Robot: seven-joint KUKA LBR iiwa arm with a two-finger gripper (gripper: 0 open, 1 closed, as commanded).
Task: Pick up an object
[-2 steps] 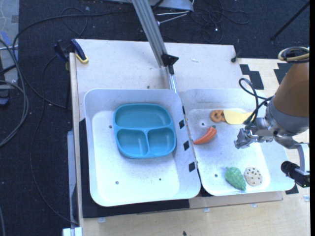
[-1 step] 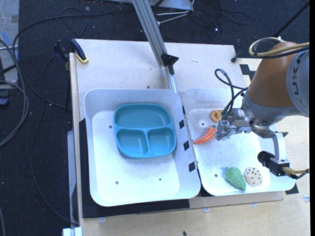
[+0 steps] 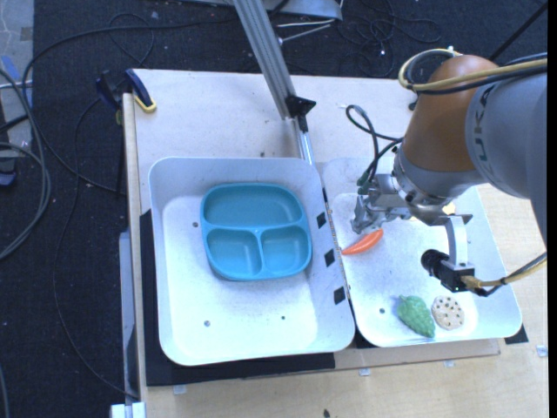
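An orange carrot [image 3: 363,242] lies in the right bin [image 3: 487,325] near its left wall. My gripper [image 3: 366,219] hangs right above the carrot's upper end, its fingers pointing down at it. Lower in the same bin lie a green leafy piece [image 3: 417,314] and a round speckled cookie [image 3: 447,313], side by side and apart from the gripper. The carrot rests on the bin floor.
The left bin [image 3: 174,320] holds a blue three-compartment tray [image 3: 257,231]. A slanted metal pole [image 3: 270,50] ends at the bins' top edge. Black clips [image 3: 333,259] sit along the divide between the bins. A black cable fitting [image 3: 446,268] hangs off the wrist.
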